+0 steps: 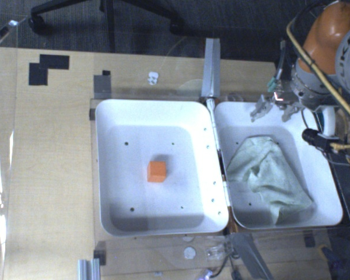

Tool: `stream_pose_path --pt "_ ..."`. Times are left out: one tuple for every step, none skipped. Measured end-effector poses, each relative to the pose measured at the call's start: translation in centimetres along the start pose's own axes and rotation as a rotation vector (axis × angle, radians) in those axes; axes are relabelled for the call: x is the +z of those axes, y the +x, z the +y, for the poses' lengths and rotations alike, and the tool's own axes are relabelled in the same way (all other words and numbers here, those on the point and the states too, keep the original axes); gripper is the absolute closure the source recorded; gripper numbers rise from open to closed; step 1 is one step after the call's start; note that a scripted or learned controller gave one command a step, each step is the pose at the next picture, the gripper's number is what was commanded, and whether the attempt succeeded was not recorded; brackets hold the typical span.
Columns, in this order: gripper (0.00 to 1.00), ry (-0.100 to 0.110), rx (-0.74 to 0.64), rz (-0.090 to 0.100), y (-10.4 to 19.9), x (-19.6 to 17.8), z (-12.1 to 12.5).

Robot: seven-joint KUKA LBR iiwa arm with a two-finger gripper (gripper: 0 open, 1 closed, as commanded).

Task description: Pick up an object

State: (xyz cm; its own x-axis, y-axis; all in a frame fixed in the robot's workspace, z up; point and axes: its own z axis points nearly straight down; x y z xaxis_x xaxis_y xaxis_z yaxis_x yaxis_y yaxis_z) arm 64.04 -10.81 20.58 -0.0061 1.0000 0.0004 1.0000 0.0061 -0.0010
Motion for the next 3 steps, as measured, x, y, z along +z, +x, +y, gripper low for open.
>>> stream_pose_path --pt "0.0 -0.006 -0.007 -0.001 0.2 11.0 1.0" --pt "1.0 -0.007 -0.009 0.0 0.4 10.1 1.1" --pt "1.0 -0.003 0.216 0.0 4.5 1.1 1.6"
